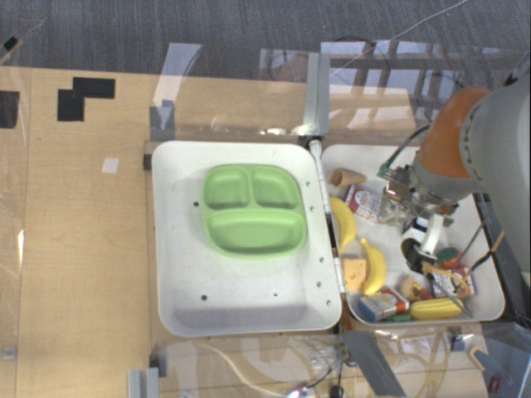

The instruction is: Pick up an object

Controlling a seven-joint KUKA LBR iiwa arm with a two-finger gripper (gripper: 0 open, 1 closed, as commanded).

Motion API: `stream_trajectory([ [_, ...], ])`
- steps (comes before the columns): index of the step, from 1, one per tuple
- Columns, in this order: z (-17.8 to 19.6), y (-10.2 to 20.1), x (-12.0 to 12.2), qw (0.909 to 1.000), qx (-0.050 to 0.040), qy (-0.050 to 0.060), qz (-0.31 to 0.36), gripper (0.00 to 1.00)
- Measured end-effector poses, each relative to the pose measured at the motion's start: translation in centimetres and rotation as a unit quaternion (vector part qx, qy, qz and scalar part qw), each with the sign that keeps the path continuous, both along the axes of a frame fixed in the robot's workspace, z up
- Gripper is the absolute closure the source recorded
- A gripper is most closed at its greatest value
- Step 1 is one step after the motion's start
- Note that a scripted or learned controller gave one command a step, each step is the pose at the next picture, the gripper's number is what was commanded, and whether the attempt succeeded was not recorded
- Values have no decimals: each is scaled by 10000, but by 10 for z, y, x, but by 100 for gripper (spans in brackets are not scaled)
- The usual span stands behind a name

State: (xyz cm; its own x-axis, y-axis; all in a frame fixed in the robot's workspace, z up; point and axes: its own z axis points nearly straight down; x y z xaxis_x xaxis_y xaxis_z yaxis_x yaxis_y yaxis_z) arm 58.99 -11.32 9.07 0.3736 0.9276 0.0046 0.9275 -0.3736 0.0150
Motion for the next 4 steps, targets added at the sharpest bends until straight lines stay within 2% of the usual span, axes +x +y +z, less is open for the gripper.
stream_trajectory([
  [1, 0, -19, 6, 9691, -37, 12, 2467, 100],
  [2, -1, -87, -2, 9590, -10, 19, 2834, 100],
  [3, 0, -86, -48, 9767, -4, -10, 2145, 100],
  [4, 70, -60, -29, 9648, -29, 42, 2629, 100],
])
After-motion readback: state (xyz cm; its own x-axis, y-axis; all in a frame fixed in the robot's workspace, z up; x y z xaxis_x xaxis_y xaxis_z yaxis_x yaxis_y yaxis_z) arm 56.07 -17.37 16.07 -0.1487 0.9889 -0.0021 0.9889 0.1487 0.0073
